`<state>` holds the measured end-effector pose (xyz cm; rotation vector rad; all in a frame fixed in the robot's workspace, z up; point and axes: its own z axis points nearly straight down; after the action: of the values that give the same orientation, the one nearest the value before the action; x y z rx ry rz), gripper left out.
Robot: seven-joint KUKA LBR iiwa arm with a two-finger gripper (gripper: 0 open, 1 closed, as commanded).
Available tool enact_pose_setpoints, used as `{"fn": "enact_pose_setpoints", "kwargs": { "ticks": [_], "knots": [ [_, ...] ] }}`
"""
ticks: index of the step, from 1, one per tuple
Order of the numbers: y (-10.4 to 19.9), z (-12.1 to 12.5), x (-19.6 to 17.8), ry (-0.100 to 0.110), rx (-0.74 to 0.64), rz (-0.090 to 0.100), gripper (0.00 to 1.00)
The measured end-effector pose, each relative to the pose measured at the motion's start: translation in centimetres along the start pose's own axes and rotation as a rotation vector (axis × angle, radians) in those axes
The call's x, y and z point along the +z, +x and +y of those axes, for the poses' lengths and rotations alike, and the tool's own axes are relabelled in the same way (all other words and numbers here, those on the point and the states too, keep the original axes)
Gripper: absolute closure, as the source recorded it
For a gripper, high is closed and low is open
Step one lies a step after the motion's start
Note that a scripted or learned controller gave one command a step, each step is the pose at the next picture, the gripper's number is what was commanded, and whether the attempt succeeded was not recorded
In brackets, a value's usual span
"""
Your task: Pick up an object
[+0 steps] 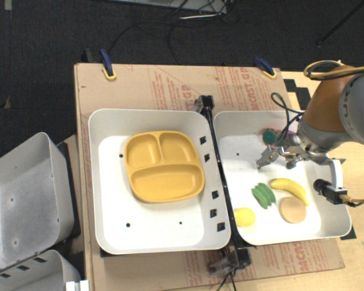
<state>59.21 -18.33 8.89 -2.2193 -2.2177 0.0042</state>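
Camera view, looking down at a slant, has the pickable things lying in the right bin (333,226): a yellow banana (290,188), curved and smooth, near the middle; a green ridged piece (264,195) like a bunch of pods just to its left; a flat round tan disc (293,210) touching or just below the banana's lower end; and a small yellow lemon-shaped lump (244,217) near the bin's lower left corner. A teal object (270,136) sits higher up, partly hidden by the arm's wrist.

The hand (278,157) hangs over the upper middle of this bin, above the banana and apart from it, its metal fingers (267,159) spread moderately with nothing between them. Behind it rises the grey arm (352,111) with its orange band (323,102).

In the left bin (103,180), of the same glossy white plastic with rounded corners, lies a yellow three-compartment tray (164,165), matte and rounded. Black clips run along the seam between the two bins.

Both bins rest on a brown cardboard sheet (170,83) covering the table; red print runs across it, upside down and too faint to read surely. Blue-and-yellow clamps (108,65) grip its far edge. A grey metal tub (21,193) stands off to the left on dark carpet.
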Motion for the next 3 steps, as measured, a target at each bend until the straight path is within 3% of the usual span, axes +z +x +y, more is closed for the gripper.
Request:
{"fn": "enact_pose_setpoints", "kwargs": {
  "ticks": [1, 3],
  "knots": [
    [0.0, 0.2, -1.4, -0.007, 0.000, -0.002, 1.00],
    [-1.3, 1.2, -10.8, -0.011, -0.002, -0.004, 1.00]
  ]
}}
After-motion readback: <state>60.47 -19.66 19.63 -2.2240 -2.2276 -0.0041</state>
